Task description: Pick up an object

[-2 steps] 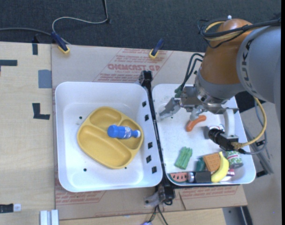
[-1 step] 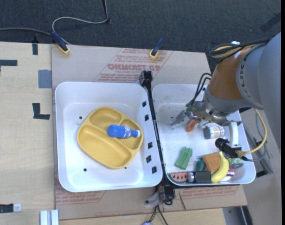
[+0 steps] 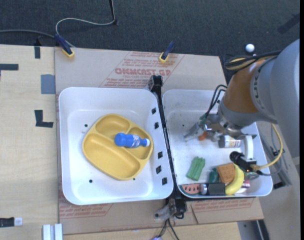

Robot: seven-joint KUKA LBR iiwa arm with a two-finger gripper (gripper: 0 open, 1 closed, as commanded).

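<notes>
My gripper [image 3: 198, 131] hangs low over the middle of the right bin [image 3: 178, 109], its grey fingers pointing left and spread apart with nothing between them. Below it lies a green block [image 3: 195, 168]. In the bin's near right corner sit a banana [image 3: 235, 181], a brown cracker-like piece [image 3: 225, 171], a watermelon slice toy [image 3: 192, 188] and a dark item [image 3: 216, 188]. A small white bottle [image 3: 231, 143] lies just right of the gripper. In the left bin [image 3: 71, 109] a blue bottle [image 3: 130, 141] lies on a yellow divided plate [image 3: 104, 154].
The grey arm with its orange band [image 3: 242, 91] covers the right bin's far right side. A black divider with clips [image 3: 160, 134] runs between the bins. Cardboard [image 3: 136, 71] lies under both bins, with cables at the back.
</notes>
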